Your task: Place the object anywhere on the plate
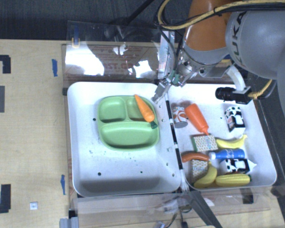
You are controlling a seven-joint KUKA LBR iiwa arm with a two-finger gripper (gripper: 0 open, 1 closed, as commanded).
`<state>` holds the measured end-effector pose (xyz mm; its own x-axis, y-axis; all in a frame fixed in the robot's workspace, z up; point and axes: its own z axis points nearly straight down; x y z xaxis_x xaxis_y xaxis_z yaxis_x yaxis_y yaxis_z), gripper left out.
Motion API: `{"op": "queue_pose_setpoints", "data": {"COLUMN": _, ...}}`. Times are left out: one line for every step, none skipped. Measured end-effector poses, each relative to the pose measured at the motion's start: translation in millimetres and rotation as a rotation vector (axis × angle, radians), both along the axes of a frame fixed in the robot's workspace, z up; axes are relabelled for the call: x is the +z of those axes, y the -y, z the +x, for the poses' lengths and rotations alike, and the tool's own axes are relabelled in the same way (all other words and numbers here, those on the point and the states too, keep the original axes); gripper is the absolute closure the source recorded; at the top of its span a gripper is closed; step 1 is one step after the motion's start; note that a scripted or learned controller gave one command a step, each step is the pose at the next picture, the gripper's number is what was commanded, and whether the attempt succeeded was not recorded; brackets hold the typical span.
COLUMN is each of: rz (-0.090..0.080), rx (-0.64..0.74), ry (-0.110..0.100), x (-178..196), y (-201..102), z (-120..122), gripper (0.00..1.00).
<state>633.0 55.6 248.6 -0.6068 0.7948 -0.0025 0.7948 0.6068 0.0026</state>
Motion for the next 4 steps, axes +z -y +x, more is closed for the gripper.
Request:
{"op": "queue_pose_setpoints", "data": {"rz": 0.0, "rx": 0.0, "ry": 0.0, "x": 0.0, "y": 0.0, "z": 0.0, "gripper": 0.0}}
{"op": "queue_pose_setpoints", "data": {"rz": 0.0, "rx": 0.0, "ry": 0.0, "x": 0.0, "y": 0.0, "z": 0.0, "gripper": 0.0}}
{"op": "queue_pose_setpoints", "data": {"rz": 0.0, "rx": 0.0, "ry": 0.0, "x": 0.0, "y": 0.0, "z": 0.0, "gripper": 0.0}}
{"op": "queue_pose_setpoints", "data": {"rz": 0.0, "rx": 0.0, "ry": 0.0, "x": 0.0, "y": 0.0, "z": 0.0, "gripper": 0.0}}
